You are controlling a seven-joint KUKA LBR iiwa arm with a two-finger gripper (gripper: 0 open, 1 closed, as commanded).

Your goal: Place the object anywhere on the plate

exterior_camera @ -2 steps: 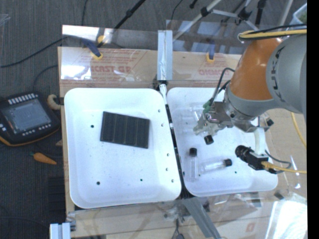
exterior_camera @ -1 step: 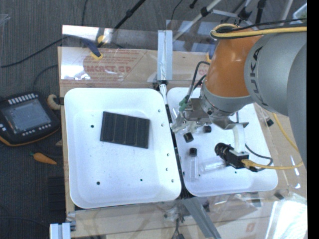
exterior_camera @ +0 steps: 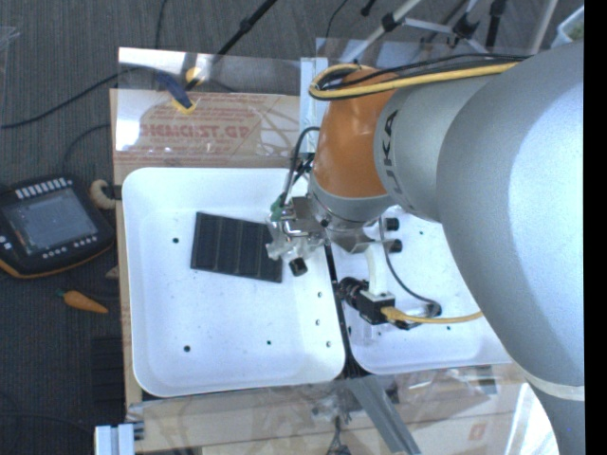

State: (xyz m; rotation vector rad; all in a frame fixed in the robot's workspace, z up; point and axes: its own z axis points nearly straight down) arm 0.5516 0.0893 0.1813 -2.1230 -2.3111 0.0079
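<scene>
A dark, ribbed rectangular plate (exterior_camera: 234,246) lies flat in the left white bin (exterior_camera: 190,349), a little above its middle. My gripper (exterior_camera: 287,245) hangs at the plate's right edge, near the wall between the two bins. A small dark piece (exterior_camera: 298,266) shows just below the gripper's tip, beside the plate's lower right corner; whether it is the object or part of the gripper I cannot tell. The grey arm with its orange band (exterior_camera: 356,150) covers most of the right bin.
The right bin (exterior_camera: 417,349) shows only its lower left part, crossed by a yellow cable (exterior_camera: 427,320) and black fittings. A teach pendant (exterior_camera: 47,226) lies on the floor to the left. Cardboard (exterior_camera: 209,131) lies behind the left bin.
</scene>
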